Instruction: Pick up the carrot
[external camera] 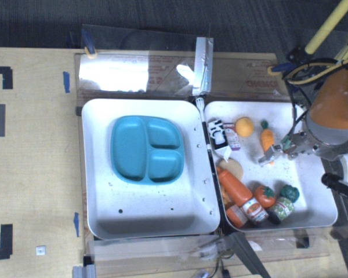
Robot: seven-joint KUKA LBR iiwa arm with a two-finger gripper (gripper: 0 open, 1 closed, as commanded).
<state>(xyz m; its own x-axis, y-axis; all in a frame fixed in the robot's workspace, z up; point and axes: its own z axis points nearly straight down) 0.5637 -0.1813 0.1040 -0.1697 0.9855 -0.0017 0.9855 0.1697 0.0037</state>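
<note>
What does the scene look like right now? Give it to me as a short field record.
target: carrot, upper part of right bin
gripper: gripper just below the carrot, touching or apart unclear
near target: orange ball to its left
lower right bin: ketchup bottle, small jar
left bin: left bin holds blue divided plate

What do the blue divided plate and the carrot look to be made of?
The blue plate looks like molded plastic with a matte finish: one even colour, rounded compartment edges, hardly any glare. The carrot seems to be a plastic toy, judging by its flat, uniform orange and neat green top; it is small in this view, so rubber or foam cannot be ruled out.
</note>
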